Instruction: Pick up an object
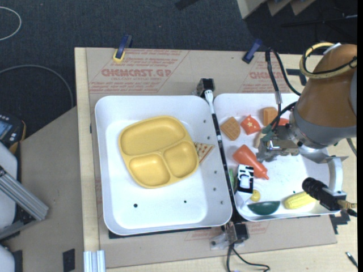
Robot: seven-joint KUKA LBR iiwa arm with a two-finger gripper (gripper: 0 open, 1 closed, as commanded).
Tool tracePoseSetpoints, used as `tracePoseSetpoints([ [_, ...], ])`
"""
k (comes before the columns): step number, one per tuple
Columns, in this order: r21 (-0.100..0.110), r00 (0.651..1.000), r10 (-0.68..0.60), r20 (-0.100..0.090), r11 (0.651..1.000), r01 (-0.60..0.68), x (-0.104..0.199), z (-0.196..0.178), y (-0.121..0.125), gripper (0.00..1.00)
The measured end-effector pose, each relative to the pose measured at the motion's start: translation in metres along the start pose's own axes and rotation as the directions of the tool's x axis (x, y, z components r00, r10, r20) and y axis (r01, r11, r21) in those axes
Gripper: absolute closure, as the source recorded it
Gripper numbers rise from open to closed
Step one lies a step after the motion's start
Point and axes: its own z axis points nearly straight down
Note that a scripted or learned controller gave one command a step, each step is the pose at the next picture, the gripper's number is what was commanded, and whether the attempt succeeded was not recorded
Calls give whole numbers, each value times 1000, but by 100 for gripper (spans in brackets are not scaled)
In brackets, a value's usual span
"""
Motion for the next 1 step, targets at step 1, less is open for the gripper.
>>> tracePoseSetpoints([
  [1, 4, 1000, -2, -1, 1000, 2, 14, 7, -1, 100],
])
